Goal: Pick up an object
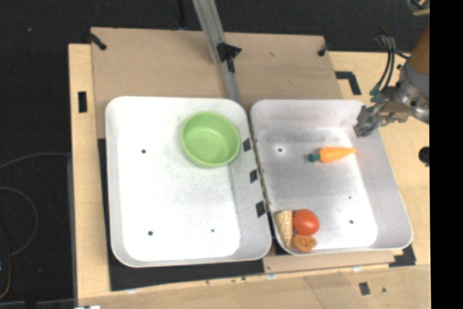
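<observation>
An orange toy carrot (332,154) with a green tip lies in the upper middle of the right bin (376,221). A red tomato (306,221) sits near that bin's front left corner, with a tan cone-like piece (284,225) to its left and a small orange piece (304,243) just below it. A green bowl (210,139) rests in the upper right of the left bin (137,228). My gripper (365,122) hangs over the right bin's upper right corner, up and to the right of the carrot, with nothing seen between its fingers.
A slanted metal pole (206,11) runs from the top of the view down to the gap between the bins. The bins sit on a tan board (152,69) on the bench. The arm (414,87) enters from the right edge.
</observation>
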{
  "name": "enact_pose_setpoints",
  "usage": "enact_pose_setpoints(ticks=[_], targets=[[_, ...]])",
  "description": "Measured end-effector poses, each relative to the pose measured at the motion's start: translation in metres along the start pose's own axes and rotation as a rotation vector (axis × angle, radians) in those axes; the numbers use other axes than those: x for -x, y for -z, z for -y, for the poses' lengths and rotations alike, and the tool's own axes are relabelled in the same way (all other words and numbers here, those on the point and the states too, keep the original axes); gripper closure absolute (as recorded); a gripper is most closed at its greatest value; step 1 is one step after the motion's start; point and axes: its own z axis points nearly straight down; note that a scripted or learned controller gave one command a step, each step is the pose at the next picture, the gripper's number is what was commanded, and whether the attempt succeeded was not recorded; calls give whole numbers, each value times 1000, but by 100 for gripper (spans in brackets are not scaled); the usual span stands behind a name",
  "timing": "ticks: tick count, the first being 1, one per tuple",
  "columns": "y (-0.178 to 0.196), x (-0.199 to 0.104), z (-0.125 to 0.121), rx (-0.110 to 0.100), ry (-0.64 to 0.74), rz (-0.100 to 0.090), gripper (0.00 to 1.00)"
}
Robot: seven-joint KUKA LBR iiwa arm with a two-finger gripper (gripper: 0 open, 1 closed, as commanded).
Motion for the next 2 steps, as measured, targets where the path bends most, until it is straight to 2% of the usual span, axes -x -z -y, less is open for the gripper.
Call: enact_pose_setpoints(ticks=[1, 2], targets=[[-6, -47, -18, -1, 2, -1, 100], [-1, -90, -23, -3, 3, -3, 100]])
